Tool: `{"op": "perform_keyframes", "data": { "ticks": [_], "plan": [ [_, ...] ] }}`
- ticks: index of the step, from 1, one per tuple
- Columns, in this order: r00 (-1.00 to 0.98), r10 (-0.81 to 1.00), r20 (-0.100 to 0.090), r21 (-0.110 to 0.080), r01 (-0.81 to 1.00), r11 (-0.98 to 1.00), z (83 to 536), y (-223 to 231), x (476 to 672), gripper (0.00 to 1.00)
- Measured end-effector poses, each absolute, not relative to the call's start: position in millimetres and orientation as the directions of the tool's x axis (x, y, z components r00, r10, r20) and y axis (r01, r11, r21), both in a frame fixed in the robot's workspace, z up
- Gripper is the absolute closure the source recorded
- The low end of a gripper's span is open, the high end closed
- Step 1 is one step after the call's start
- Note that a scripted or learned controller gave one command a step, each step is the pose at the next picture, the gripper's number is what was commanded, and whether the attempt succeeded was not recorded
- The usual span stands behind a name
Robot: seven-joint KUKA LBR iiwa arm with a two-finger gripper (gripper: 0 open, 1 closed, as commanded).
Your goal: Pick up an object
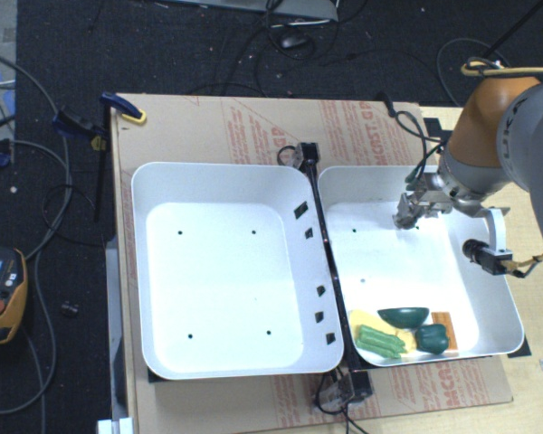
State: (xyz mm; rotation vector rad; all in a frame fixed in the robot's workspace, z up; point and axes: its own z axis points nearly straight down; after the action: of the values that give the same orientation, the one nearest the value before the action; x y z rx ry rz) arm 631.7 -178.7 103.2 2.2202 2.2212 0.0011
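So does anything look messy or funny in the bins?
A little. The toys are all bunched in the near corner of the right bin, some overlapping, while the end effector is over the far end, away from them.

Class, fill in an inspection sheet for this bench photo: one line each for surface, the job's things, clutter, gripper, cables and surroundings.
Surface: cardboard-covered bench bearing left bin and right bin side by side.
Job's things: in the right bin's near corner, a dark green bowl-shaped piece, ridged green piece, teal block, yellow piece and orange piece, bunched together.
Clutter: blue and yellow clamp at the bench's far left corner.
Gripper: gripper over the right bin's far part, apart from the pile; finger state unclear.
Cables: black cables on the floor.
Surroundings: dark carpet; orange-edged device at left.
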Motion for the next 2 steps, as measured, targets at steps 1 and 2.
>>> {"op": "perform_keyframes", "data": {
  "ticks": [1, 2],
  "plan": [
    [-0.001, 1.000, -0.001, 0.004, 1.000, 0.001, 159, -170, 637.8, 1.00],
    [0.000, 1.000, -0.001, 0.005, 1.000, 0.000, 212, -170, 638.8, 1.00]
  ]
}}
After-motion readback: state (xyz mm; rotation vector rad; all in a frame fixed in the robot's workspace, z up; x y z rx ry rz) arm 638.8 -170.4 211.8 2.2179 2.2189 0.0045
